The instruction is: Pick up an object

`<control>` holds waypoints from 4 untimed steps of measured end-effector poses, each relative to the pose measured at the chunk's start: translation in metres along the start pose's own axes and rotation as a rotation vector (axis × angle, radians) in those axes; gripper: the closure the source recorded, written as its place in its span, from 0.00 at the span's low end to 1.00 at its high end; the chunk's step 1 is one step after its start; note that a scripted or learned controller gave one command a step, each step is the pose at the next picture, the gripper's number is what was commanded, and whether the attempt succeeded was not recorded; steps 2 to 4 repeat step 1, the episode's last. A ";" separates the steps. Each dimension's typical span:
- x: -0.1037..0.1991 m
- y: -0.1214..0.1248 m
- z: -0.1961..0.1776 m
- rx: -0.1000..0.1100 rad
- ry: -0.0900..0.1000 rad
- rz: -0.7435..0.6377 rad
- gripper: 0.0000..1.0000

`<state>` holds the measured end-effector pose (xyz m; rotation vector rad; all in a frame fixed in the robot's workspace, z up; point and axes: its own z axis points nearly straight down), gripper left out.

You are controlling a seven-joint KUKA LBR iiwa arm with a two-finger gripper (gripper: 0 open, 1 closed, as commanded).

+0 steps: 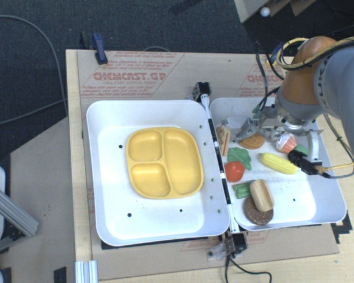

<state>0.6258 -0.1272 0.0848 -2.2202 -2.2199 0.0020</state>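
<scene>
Hovering at the upper right of the frame, the hand [265, 124] is over the right white plastic bin [324, 208], near a yellow corn cob [278, 163]; whether it grips anything, I cannot tell.

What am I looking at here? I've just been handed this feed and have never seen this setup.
One fixed camera looks down at a slant on a bench with two white bins. The grey arm with the orange band reaches in from the right; its end effector sits low over the right bin. That bin holds toy food: a corn cob, tomato, green pieces and a bread roll on a brown disc. The left bin holds a yellow divided plate. I can't tell whether anything is gripped.
</scene>
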 end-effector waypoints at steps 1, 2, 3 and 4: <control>0.000 0.001 -0.011 -0.003 0.000 0.000 1.00; 0.000 0.001 -0.011 -0.003 0.000 0.000 1.00; 0.000 0.001 -0.011 -0.003 0.000 0.000 1.00; 0.000 0.001 -0.011 -0.003 0.000 0.000 1.00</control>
